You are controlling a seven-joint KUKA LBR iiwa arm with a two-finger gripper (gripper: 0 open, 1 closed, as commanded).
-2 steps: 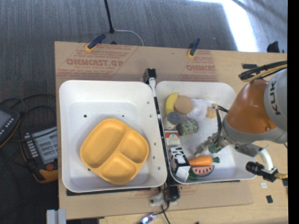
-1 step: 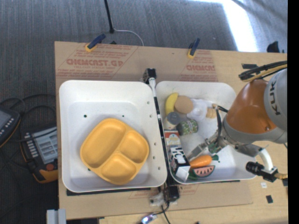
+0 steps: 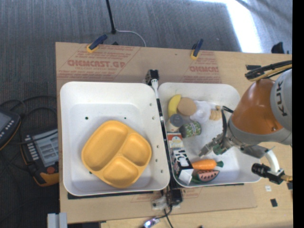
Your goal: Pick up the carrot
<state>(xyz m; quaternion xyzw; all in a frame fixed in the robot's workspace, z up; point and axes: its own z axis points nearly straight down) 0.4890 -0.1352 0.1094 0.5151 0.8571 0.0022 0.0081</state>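
Observation:
The carrot, orange with a green tip at its right end, lies flat near the front wall of the right bin. Just in front of it rests a watermelon slice. My gripper hangs a short way above and behind the carrot, slightly to its right. Its dark fingers point down and to the left into the bin, and nothing shows between them. The arm's orange band looms over the bin's right half and hides the floor beneath it.
Behind the carrot in the right bin lie a banana, a tan egg-shaped item, a green-labelled can and a dark carton. The left bin holds a yellow divided plate.

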